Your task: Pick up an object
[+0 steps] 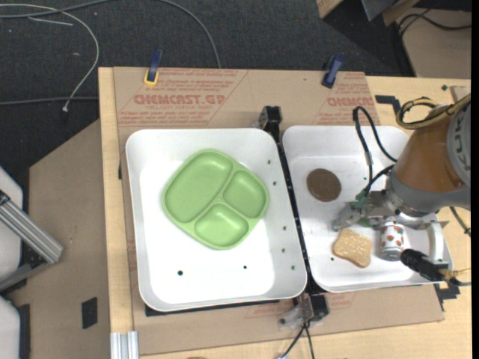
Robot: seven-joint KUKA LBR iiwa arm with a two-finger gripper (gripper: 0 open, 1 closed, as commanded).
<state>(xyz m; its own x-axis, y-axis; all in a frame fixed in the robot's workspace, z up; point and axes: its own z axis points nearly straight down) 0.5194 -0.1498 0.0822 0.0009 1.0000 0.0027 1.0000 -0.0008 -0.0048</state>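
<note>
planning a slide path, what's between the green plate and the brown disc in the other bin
In the camera view, between the green plate and the brown disc lie bare bin floor and the two bins' adjoining rims.

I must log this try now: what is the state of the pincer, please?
Pincer: low in the right bin, just above the toast piece; open or closed cannot be told, and nothing is seen in its grasp.

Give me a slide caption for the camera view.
KUKA arm over right bin beside toast; green plate in left bin.

Slanted overhead view of both bins
</note>
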